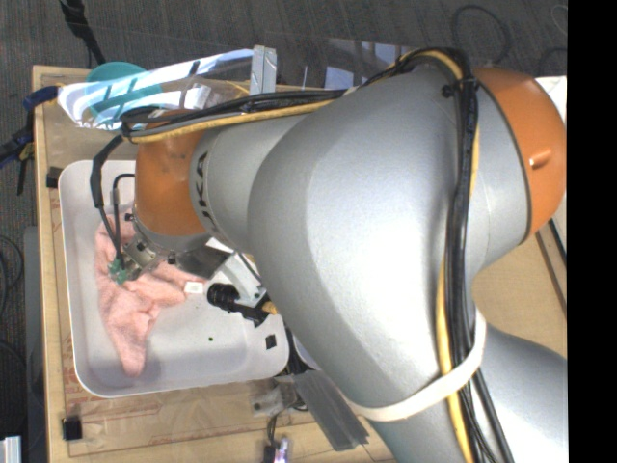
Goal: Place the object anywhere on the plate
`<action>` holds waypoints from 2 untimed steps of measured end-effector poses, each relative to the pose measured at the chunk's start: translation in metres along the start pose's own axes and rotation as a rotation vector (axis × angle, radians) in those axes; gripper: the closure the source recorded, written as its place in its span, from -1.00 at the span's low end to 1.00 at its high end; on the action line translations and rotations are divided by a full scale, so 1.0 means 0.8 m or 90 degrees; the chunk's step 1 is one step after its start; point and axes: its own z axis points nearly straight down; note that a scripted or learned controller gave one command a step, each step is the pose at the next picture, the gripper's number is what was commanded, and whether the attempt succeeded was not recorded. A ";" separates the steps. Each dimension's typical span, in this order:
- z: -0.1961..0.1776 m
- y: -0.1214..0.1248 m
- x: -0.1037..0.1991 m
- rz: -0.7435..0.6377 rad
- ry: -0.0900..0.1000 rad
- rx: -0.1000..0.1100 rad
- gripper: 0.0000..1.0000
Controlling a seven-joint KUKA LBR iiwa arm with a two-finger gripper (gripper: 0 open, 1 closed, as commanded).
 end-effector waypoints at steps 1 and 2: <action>-0.027 -0.098 0.037 0.043 0.002 0.003 1.00; -0.178 -0.080 -0.054 -0.042 0.000 0.000 1.00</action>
